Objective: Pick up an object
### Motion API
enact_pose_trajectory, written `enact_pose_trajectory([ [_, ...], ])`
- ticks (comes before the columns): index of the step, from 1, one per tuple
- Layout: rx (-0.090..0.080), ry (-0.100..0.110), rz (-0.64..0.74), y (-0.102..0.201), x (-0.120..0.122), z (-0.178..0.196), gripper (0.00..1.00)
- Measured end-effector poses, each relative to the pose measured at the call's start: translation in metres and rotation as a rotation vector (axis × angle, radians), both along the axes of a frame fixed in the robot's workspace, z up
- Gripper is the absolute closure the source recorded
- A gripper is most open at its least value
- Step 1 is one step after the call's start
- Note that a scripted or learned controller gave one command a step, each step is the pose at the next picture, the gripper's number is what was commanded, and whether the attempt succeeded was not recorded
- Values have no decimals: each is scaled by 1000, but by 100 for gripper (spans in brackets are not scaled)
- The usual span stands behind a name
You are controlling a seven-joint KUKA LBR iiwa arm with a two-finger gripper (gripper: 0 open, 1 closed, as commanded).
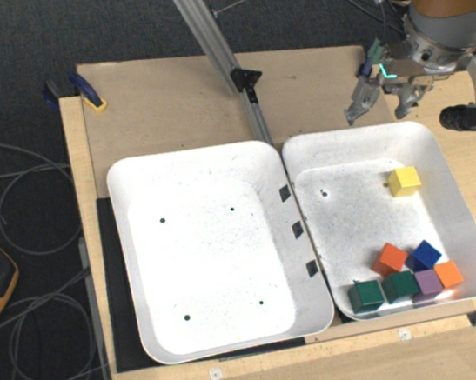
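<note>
7 blocks (405, 274) in right bin (454, 198)

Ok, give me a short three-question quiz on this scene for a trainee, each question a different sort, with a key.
1. True or false: the yellow block touches the other blocks.
2. Multiple choice: where is the gripper? A) above the far edge of the right bin, B) down among the blocks, C) over the left bin.
3. Fill in: the cluster of blocks sits in the right bin's ____ corner, on the camera's right.

Key
1. False; it lies apart, farther back in the bin.
2. A; its fingers are spread with nothing between them.
3. Near; the cluster includes two orange blocks, two green, one blue and one purple.
</note>
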State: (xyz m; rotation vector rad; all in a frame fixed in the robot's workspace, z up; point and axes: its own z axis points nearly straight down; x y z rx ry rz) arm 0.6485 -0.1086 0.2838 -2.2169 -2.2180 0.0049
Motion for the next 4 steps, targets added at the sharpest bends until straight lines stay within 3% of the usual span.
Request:
enact_pose_trajectory([
  [1,-1,-5,1,0,1,3,0],
  [4,-1,2,-1,13,-10,-171,0],
])
